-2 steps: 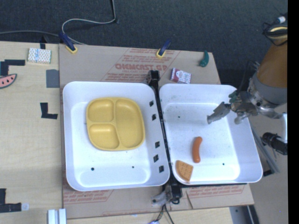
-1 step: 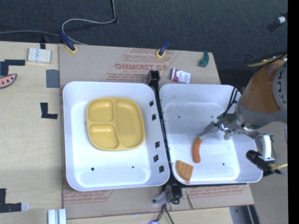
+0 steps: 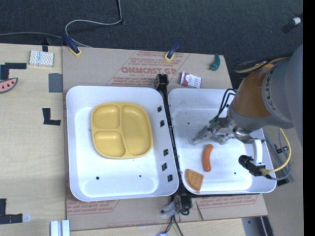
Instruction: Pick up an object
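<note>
We see the gripper [image 3: 201, 136] low in the right bin [image 3: 194, 104], right of centre in the frame, fingers slightly spread and pinching nothing. Nothing is lifted yet. The sausage [image 3: 207, 158], small, orange and upright, lies just below it on the bin floor.

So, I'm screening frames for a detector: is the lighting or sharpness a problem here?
Camera view: even, soft light; faint shadow beside the hot dog in the right bin; the yellow plate shows no harsh glare; the arm looks soft at the frame's edge; the gripper is slightly blurred.
</note>
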Action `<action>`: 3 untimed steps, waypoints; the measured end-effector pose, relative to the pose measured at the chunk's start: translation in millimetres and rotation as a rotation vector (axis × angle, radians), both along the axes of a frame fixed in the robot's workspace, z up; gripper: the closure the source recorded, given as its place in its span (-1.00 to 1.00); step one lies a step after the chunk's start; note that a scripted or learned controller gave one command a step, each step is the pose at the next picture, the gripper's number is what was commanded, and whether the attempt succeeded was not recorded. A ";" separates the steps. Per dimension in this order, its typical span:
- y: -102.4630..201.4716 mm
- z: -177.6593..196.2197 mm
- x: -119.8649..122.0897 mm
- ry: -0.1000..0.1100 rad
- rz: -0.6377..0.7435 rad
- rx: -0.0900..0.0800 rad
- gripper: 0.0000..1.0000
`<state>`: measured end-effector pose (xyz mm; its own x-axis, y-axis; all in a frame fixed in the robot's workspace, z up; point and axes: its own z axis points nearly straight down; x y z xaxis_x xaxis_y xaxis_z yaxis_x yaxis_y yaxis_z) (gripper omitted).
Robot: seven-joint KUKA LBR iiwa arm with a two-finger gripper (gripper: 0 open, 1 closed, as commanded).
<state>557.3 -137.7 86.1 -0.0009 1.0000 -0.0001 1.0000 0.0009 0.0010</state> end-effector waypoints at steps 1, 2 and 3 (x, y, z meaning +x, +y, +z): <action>42.1 -0.1 47.7 -0.004 0.002 -0.001 -1.00; 41.6 9.5 47.5 -0.003 0.002 -0.002 1.00; 41.7 9.4 47.4 -0.002 0.002 -0.001 -1.00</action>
